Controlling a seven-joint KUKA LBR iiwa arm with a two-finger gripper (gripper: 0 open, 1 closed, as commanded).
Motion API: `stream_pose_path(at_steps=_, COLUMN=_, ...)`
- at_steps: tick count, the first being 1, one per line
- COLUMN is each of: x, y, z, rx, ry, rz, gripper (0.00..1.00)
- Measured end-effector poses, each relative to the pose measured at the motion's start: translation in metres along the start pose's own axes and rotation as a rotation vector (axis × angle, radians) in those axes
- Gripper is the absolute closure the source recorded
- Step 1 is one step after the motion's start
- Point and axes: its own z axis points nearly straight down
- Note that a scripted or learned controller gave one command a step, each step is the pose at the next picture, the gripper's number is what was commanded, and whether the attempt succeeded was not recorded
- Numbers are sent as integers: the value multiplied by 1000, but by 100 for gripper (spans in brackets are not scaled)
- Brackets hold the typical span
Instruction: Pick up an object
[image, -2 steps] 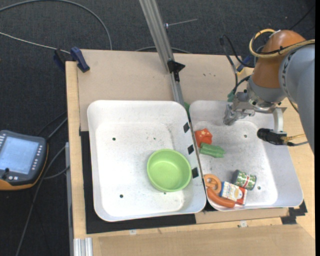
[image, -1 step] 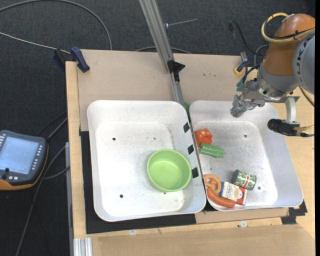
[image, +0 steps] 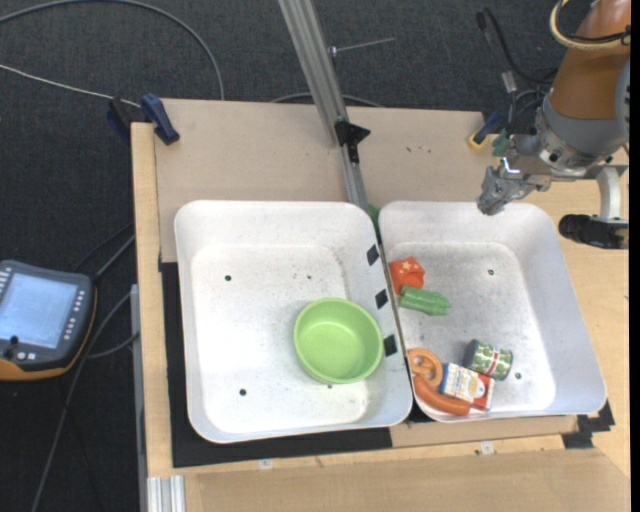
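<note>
Objects are lying in the right bin (image: 560, 300): an orange piece (image: 406, 272) and green piece (image: 425, 301) by its left wall, a small can (image: 488, 358) and carton (image: 466, 385) near its front edge. The gripper (image: 492, 203) is hanging over the bin's back rim, carrying nothing.

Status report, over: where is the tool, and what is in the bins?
Tool above right bin's far rim, nothing seen in it. Toys in right bin untouched. Green bowl in left bin.

The arm (image: 590, 80) is cut off at two o'clock; the handheld screen (image: 40, 318) at nine o'clock.
</note>
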Motion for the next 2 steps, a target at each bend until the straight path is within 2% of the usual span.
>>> stream_pose_path(at_steps=1, x=0, y=1, z=-39, rx=1, ry=0, rz=0, gripper=100)
stream_pose_path(at_steps=2, x=53, y=-10, z=-22, rx=6, ry=2, rz=-3, gripper=100)
